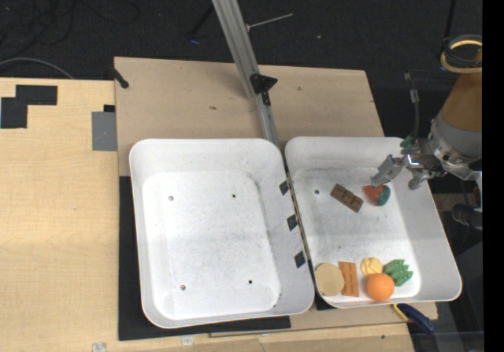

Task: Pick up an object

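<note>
Red-and-teal object (379,194) lies in the right bin (425,216), upper right part, close to the far wall. Gripper (386,175) sits at its upper edge, reaching in from the right; one finger (385,169) slants down onto or just beside the object. Whether the fingers are apart or closed cannot be told: the second finger is not resolved against the object. No clear view of the object between fingers, so no grasp claimed.

Other contents of the right bin: brown flat block (346,198) just left of the target, apart from it. Along the near wall a cluster: tan round piece (329,279), orange-brown slab (349,279), yellow piece (371,265), orange ball (380,287), green item (398,272), mostly touching one another. Left bin (157,185) beside it on the counter (197,98).

Step, as judged: final approach or grasp attempt on the red-and-teal object.

Next move calls for: fingers straddling the object, closure, then a straight lift. Risk: small rounded item near the wall may slip or get pushed aside.
</note>
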Available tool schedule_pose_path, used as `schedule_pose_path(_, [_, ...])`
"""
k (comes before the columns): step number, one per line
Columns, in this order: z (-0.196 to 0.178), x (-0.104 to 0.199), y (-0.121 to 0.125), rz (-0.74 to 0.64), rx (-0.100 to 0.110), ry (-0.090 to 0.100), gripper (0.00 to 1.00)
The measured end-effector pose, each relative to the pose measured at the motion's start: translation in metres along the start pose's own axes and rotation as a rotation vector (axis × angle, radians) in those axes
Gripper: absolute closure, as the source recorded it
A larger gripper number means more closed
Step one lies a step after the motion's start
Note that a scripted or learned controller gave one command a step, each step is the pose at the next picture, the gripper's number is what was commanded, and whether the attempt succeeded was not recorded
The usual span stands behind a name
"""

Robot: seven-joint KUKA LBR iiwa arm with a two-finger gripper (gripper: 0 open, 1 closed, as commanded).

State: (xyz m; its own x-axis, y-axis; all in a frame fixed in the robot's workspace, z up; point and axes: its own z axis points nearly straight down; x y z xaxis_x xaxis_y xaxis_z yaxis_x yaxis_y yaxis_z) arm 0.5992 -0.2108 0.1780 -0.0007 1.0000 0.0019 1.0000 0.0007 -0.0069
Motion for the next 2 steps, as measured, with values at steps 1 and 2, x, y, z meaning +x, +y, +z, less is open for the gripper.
schedule_pose_path(1, [0.058, -0.005, -0.009, 0.002, 0.002, 0.001, 0.0])
schedule_pose_path(2, [0.044, -0.007, -0.007, 0.004, -0.005, -0.001, 1.0])
